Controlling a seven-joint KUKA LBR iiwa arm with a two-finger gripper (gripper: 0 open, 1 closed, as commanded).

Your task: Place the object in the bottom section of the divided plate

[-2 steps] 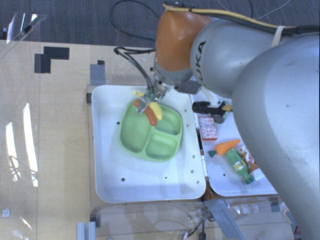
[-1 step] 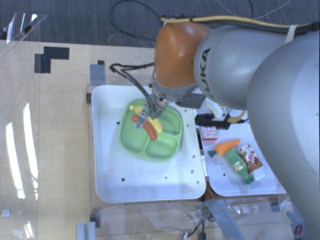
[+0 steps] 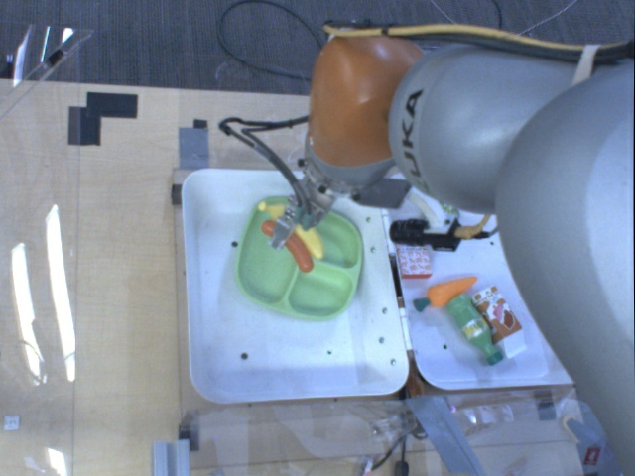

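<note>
One toy hot dog [image 3: 301, 253] is the thing to place, lying on the green divided plate [image 3: 260, 281] in the left bin [image 3: 298, 370], across the ridge near the plate's centre, red end pointing toward 5 o'clock. Gripper [image 3: 289, 228] sits right over its upper end at about 11 o'clock of the sausage; whether it actually pinches the toy I cannot tell, the wrist blocks that. Yellow piece [image 3: 272, 207] at the plate's 12 o'clock. Likely light, hard plastic, smooth and rounded — prone to roll or slip out; best taken across the short width at mid-length. Right bin [image 3: 446, 365] holds a carrot [image 3: 451, 289], green bottle [image 3: 470, 327], small boxes [image 3: 499, 315] — well apart from the plate.
</note>
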